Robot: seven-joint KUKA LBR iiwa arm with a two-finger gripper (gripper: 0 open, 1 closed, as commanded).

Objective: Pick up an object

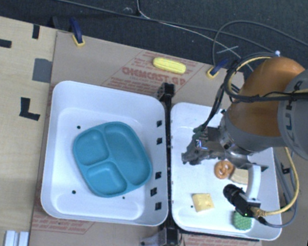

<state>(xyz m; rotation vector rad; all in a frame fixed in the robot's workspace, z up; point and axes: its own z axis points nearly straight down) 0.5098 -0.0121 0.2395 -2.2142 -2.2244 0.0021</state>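
The gripper (pixel 193 154) hung over the right bin (pixel 189 120), its state unclear, and the small pretzel (pixel 223 169) looked light, stiff, best pinched across its outer edges.

L bin: shallow white plastic bin (pixel 58 132) holds blue three-compartment plastic tray (pixel 112 158). R white bin (pixel 187 116) touches it, w/ yellow cheese-like wedge (pixel 203 202) near front, brown pretzel (pixel 223 170) behind it, green round item (pixel 241 221) at front-R corner. Yellow toy corn cob (pixel 169 65) lies on cardboard behind both bins.
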